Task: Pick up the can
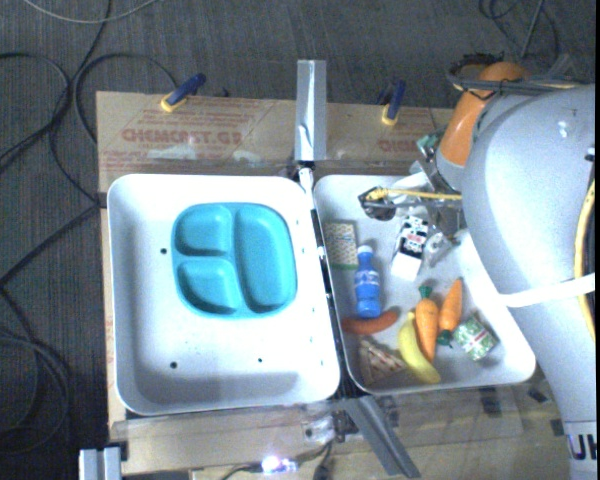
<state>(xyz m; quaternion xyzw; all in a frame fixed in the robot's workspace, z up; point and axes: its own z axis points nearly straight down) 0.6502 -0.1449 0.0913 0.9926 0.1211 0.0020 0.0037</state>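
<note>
Right bin, approach stage. The gripper hangs over the bin's upper part, close to a black-and-white carton. How far open it is cannot be told, and nothing is seen in its hold. The can, green, lies near the bin's lower right wall, just beside a carrot and close to the arm's edge. A sound pick probably calls for travelling toward that corner, centring over the can, gripping across its narrower side, and descending clear of carrot and wall.
</note>
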